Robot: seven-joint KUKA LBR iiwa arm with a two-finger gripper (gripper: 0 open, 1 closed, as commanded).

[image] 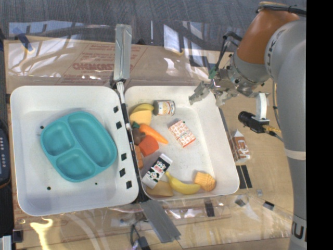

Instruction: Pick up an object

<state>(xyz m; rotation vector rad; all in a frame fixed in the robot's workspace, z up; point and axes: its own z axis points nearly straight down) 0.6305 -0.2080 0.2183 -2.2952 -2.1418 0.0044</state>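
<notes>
Several candidates lie in the right bin (225,139), and none of them is picked yet. From my seat the likeliest one is the small red-and-white carton (182,133), lying flat near the middle of the bin floor with bare white around it on all sides. Just up from it, against the back wall, a little jar (164,107) lies on its side beside a yellow piece of toy fruit (141,110). Along the left wall sit an orange carrot (152,133) and a red-orange piece (149,145), packed close, then a black-and-white milk carton (156,171), a banana (182,185) and a corn cob (205,180) at the front edge.

The gripper (212,90) hangs over the bin's far right corner, well apart from every object, with nothing between its fingers (197,94); they look spread a modest way apart, though the slant makes it hard for me to judge.

So I read this as the approach step, before any descent. The next move, as I judge it, calls for travel left and forward over the chosen item, the fingers aligned across its narrow side, then a straight drop.

The left bin (21,139) holds a teal divided plate (78,146).
</notes>
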